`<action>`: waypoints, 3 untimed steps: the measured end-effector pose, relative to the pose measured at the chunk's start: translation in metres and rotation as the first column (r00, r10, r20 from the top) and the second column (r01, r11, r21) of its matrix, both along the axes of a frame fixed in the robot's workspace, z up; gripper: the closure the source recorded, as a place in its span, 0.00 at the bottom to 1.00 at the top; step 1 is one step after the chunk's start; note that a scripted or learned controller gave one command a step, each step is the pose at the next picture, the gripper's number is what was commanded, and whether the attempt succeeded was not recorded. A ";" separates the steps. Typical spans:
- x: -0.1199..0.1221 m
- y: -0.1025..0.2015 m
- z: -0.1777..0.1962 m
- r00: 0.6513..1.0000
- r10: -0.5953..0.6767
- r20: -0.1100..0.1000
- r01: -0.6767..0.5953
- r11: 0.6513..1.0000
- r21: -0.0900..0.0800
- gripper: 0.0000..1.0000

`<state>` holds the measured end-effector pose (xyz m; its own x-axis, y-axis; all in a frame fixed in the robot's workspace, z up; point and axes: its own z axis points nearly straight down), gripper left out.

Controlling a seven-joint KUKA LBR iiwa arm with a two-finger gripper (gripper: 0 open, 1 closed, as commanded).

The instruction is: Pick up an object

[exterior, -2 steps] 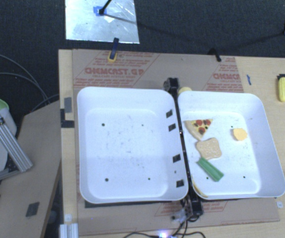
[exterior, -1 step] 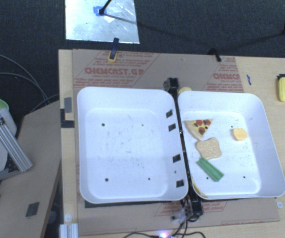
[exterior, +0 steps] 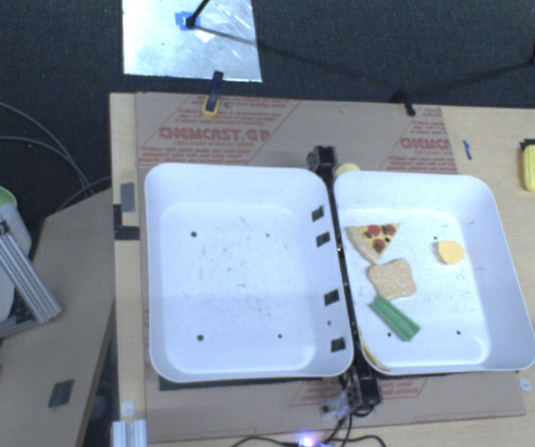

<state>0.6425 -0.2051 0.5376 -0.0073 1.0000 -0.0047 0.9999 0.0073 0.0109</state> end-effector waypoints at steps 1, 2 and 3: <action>-0.067 0.001 -0.075 1.000 -0.008 -0.017 0.008 1.000 0.007 1.00; -0.019 0.007 0.002 1.000 -0.002 0.001 0.002 1.000 -0.001 1.00; -0.076 -0.002 -0.067 1.000 -0.008 -0.016 0.008 1.000 0.006 1.00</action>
